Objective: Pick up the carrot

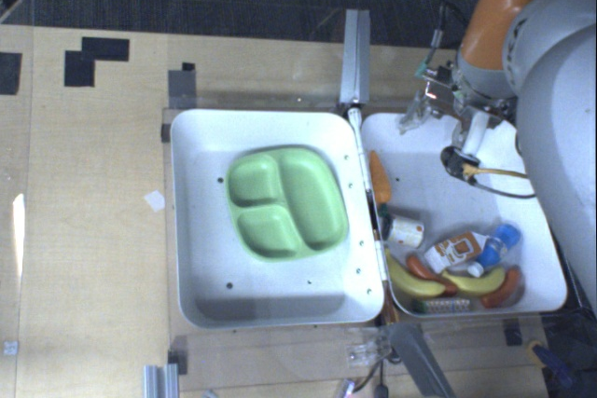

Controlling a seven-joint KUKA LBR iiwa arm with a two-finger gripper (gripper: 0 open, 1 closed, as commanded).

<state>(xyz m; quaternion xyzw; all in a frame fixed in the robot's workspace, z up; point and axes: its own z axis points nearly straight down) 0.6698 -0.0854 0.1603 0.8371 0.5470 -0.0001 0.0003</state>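
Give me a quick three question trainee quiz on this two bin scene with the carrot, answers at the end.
1. True or false: the carrot lies in the same bin as the green divided plate.
2. Which edge of the right bin does the carrot lie along? A) far edge B) wall next to the left bin C) near edge
3. Fill in: two ______ lie among the clutter at the right bin's near end.

Key: 1 false; 2 B; 3 bananas.
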